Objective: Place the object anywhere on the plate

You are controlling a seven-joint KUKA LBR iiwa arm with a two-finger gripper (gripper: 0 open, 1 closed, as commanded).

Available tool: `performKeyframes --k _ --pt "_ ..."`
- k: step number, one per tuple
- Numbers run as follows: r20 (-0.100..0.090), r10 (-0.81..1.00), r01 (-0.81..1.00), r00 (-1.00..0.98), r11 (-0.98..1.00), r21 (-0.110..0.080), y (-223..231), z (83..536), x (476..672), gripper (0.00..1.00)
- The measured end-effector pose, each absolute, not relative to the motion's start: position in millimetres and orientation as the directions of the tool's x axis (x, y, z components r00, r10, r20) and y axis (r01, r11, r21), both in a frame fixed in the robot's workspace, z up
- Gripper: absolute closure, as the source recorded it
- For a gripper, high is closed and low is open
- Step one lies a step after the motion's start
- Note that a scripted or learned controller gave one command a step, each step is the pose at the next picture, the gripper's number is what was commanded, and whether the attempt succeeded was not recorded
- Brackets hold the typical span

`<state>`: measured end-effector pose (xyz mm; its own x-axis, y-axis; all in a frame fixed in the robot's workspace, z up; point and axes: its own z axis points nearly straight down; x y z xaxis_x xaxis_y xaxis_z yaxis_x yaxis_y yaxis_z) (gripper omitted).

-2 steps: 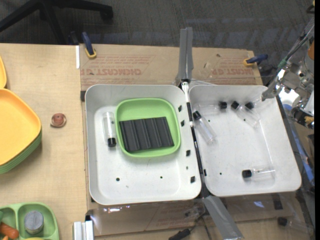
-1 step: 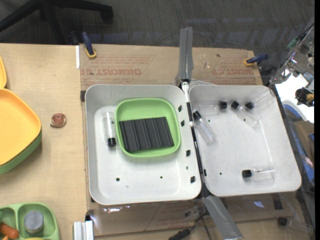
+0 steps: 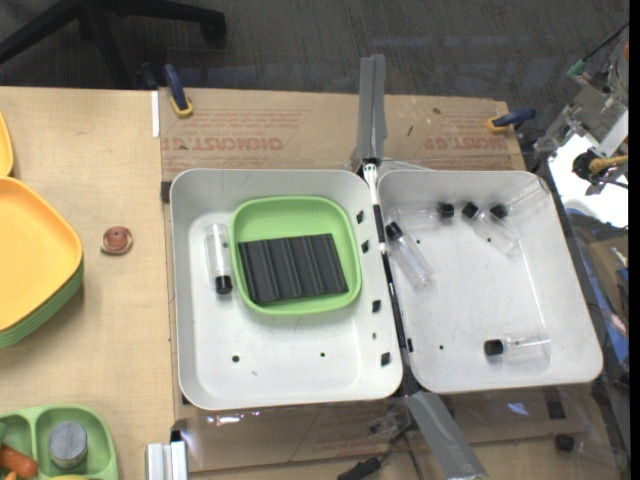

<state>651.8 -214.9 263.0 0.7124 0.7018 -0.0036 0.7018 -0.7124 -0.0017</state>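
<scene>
Grey carpet and the legs of an office chair lie beyond a wooden worktop (image 3: 110, 148), part of it covered by printed cardboard (image 3: 260, 133). Two white bins sit edge to edge on the cardboard: the left bin (image 3: 280, 378) at the centre of the view and the right bin (image 3: 470, 308) at 3 o'clock. This puts both within the reach of the arm (image 3: 598, 118), which is drawn up among cables at 2 o'clock. Its working end is lost in that clutter. Whether it is spread or closed, or has hold of anything, cannot be told.

A stack of yellow plates (image 3: 30, 258) rests at 9 o'clock, well apart from the bins and probably out of play. The green plate (image 3: 290, 213) fills the upper half of the left bin. The dark ribbed slab (image 3: 297, 268) lies flat inside the plate's rim, toward its 6 o'clock side. If this slab is the task's object, as seems likely, the placing looks done.

A clear vial (image 3: 217, 258) with a black cap lies just beside the plate at its 9 o'clock, on the bin floor. Five more capped vials (image 3: 470, 211) are scattered in the right bin: three near 12 o'clock, one against the dividing edge and one near 5 o'clock. A small red disc (image 3: 117, 239) sits on the bare worktop at 9 o'clock.
</scene>
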Motion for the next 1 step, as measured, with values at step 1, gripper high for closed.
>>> performKeyframes --k 1 --pt "-0.004 0.65 0.65 0.76 -0.76 -0.003 -209.9 261.5 643.5 0.0"
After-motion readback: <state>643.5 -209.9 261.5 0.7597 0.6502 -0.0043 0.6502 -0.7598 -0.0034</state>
